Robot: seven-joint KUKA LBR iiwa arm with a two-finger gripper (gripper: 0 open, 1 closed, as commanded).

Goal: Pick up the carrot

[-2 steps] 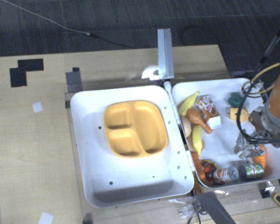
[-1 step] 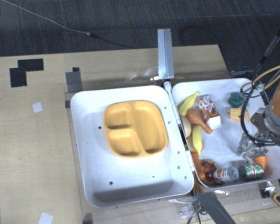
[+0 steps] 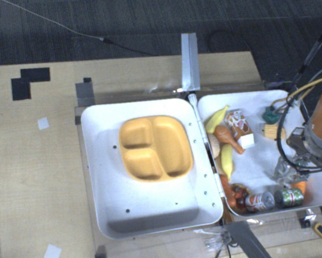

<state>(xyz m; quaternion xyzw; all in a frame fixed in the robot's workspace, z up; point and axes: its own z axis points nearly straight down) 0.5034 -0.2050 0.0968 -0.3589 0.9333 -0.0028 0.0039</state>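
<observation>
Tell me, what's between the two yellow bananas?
In the camera view, a brown drumstick-shaped toy lies between the upper banana and the lower banana in the right bin.

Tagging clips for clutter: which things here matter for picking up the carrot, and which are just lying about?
In the job:
- carrot, apparently the orange piece at the front of the right bin
- gripper, close beside it

Lying about:
- yellow tray in the left bin
- banana
- bottle
- can
- red-and-white box
</observation>
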